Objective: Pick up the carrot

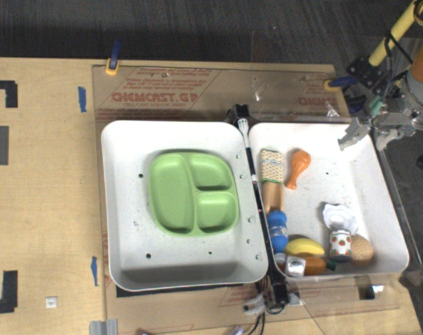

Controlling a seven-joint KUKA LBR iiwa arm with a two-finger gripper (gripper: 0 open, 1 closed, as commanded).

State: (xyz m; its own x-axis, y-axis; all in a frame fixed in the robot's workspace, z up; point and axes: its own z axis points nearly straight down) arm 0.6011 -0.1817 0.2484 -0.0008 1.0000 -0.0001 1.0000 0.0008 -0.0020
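Nearest the camera, along the right bin's [389, 187] front wall: a small silver can [294, 264], a yellow banana [304, 246] with an orange piece just behind the can, a white cup with red spots [340, 243], a tan rounded item [361, 250], and crumpled white material [338, 216]. By the divider, a blue bottle [276, 227] lies in line with a wooden-handled brush [271, 176]. Left bin [121, 187]: one green three-compartment plate [193, 192], central. Mid-bin on the right, the carrot [297, 167], orange, lies free on the floor, thick end toward the far wall, just beside the brush head and touching nothing else. Far right corner: the end effector [365, 132] hangs over the bin's far edge, well apart from the carrot; its prongs appear spread, clamped on nothing. Step judged: approach not yet made. Next move calls for travel leftward and nearer, alignment across the carrot's narrow body, then descent. Farthest, on the worktop [44, 187]: a clear sheet printed in red, seemingly "CHEMCAST GP".
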